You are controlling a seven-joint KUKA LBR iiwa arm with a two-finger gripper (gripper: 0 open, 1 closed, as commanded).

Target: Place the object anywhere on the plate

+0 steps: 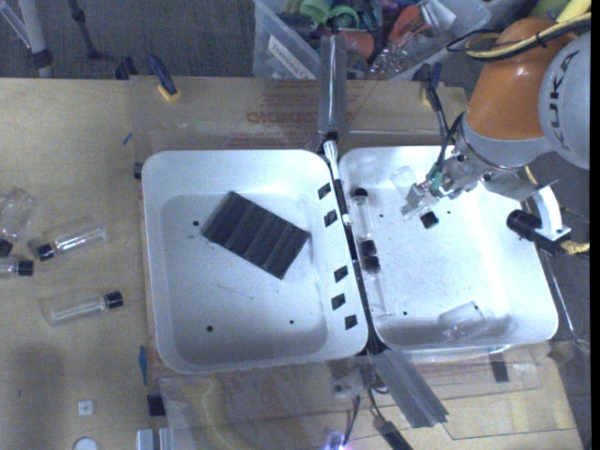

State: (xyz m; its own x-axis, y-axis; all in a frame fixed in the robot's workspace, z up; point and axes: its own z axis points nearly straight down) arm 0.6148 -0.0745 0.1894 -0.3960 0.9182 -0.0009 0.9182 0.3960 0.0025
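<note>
A dark ribbed rectangular plate (256,234) lies at a slant in the left bin (187,336). My gripper (422,196) hangs low over the upper middle of the right bin (525,298), well to the right of the plate. A small black cap (429,218) shows just below the gripper; whether it belongs to something held is too small to tell. A clear vial with black caps (363,225) lies along the divider side of the right bin. Another clear vial (464,319) rests near that bin's front wall.
Several clear vials with black caps (70,242) lie loose on the bench to the left of the bins. A clear tub of colourful items (370,12) stands behind them. A metal divider bar (330,101) runs between the bins.
</note>
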